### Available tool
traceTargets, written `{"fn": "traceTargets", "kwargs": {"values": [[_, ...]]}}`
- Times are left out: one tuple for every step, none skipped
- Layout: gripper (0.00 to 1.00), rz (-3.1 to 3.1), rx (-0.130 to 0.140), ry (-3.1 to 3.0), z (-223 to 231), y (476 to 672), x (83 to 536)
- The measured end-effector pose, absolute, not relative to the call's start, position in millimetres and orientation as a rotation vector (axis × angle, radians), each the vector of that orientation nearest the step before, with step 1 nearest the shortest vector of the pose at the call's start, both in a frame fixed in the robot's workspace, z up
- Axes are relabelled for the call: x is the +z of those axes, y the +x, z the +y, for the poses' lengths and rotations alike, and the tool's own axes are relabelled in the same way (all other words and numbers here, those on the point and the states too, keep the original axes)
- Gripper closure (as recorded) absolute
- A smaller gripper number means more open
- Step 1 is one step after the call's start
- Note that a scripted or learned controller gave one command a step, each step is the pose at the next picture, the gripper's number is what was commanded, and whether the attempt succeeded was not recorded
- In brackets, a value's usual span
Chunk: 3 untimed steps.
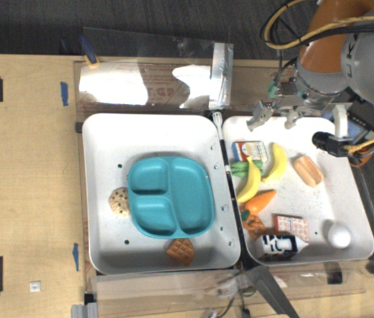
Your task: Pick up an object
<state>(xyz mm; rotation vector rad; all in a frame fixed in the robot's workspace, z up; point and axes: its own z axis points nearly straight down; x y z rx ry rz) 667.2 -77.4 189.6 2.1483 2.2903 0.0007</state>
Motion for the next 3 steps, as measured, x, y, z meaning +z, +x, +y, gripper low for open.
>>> {"fn": "traceTargets", "kwargs": {"values": [[0.00, 2.372, 0.004, 2.052, -129.9, 622.6, 87.6], [1.00, 2.368, 0.008, 2.049, -129.3, 624.4, 99.3], [1.00, 2.020, 0.009, 2.401, -43.7, 668.4, 187.5]]}}
